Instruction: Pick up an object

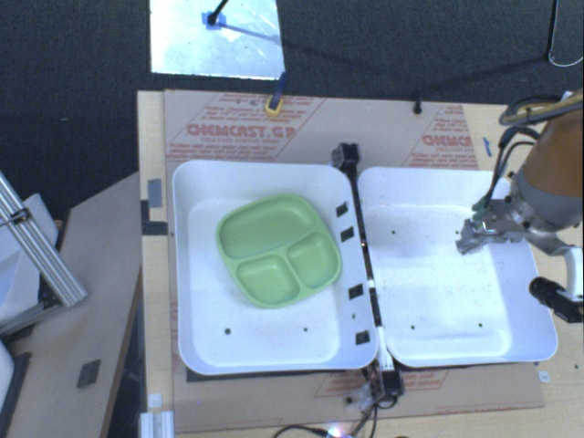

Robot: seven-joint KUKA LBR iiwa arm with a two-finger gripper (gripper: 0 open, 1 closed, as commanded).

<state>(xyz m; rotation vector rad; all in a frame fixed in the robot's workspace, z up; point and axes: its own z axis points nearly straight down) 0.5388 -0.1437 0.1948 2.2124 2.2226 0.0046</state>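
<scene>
A light green divided plate (pixel 276 250) with three compartments lies flat in the left white bin (pixel 201 336). My gripper (pixel 476 235) hangs over the right-hand part of the right white bin (pixel 438 354), well to the right of the plate and apart from it. Its metal fingers point left and down toward the bin floor. Nothing shows between them. The arm's orange band and grey wrist sit above and to the right of the gripper.
A black divider strip (pixel 358 254) with clips runs between the two bins. Cardboard (pixel 301 126) lies under the bins. A shiny metal sheet (pixel 216 26) sits at the back left. Cables hang near the arm at the right edge.
</scene>
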